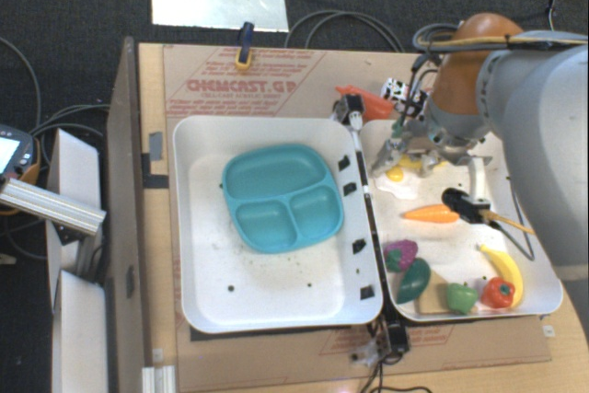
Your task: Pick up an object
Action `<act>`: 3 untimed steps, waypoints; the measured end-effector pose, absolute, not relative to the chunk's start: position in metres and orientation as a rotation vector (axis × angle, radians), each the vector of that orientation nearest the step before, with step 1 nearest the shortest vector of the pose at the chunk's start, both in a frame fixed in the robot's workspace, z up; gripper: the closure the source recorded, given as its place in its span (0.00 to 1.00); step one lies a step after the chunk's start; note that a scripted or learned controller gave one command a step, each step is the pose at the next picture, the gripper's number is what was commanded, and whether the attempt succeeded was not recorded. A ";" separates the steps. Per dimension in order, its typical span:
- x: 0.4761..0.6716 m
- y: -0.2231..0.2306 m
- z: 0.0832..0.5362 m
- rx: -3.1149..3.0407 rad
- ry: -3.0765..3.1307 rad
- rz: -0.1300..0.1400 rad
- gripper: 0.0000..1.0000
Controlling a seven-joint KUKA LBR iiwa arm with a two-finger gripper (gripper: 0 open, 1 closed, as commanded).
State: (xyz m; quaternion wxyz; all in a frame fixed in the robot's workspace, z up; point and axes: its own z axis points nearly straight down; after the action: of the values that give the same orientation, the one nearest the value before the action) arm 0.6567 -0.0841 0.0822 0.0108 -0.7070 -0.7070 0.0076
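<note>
- The gripper (402,159) hung low over a fried-egg toy (398,183) in the right bin (538,294); I couldn't tell how far open.
- A glossy carrot (431,214) and smooth banana (505,271) lay nearby.

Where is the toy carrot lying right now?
The toy carrot lies in the right bin, between the fried egg above and the purple grapes below.

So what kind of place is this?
Probably a robot test lab: a robot arm reaches over two white bins, with toy food like a banana and loose cables around the bench.
</note>
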 end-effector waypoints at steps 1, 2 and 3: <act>0.658 -0.087 0.096 -2.209 -2.211 0.023 1.00; 0.655 -0.132 0.081 -2.211 -2.206 0.018 1.00; 0.652 -0.188 0.084 -2.222 -2.216 0.007 1.00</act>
State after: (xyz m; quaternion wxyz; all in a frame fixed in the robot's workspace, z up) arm 0.6519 -0.1877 0.0839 0.0016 -0.7080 -0.7062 0.0022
